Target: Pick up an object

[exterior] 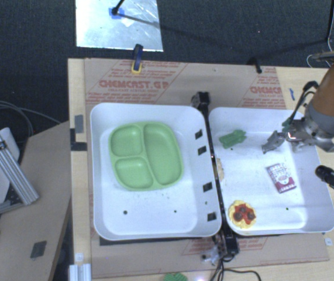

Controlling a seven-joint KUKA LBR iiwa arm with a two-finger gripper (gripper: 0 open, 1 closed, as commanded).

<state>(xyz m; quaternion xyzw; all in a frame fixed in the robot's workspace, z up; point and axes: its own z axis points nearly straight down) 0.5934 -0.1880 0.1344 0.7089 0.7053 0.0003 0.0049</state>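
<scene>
In the right bin [316,215] lie three small things. A green toy piece [232,138] rests near the bin's far left. A red and white packet [281,177] lies flat in the middle right. A round yellow toy with red topping [243,213] sits by the near left corner. My gripper [282,141] hangs over the far right part of this bin, just above and behind the packet and to the right of the green piece. Its fingers [269,144] are open and nothing is between them.
The left bin [99,157] holds a green divided plate [145,156]. A black hinge strip [210,157] runs between the two bins. The arm's grey and orange wrist [333,101] fills the right edge. A metal sheet [119,16] lies beyond the bench.
</scene>
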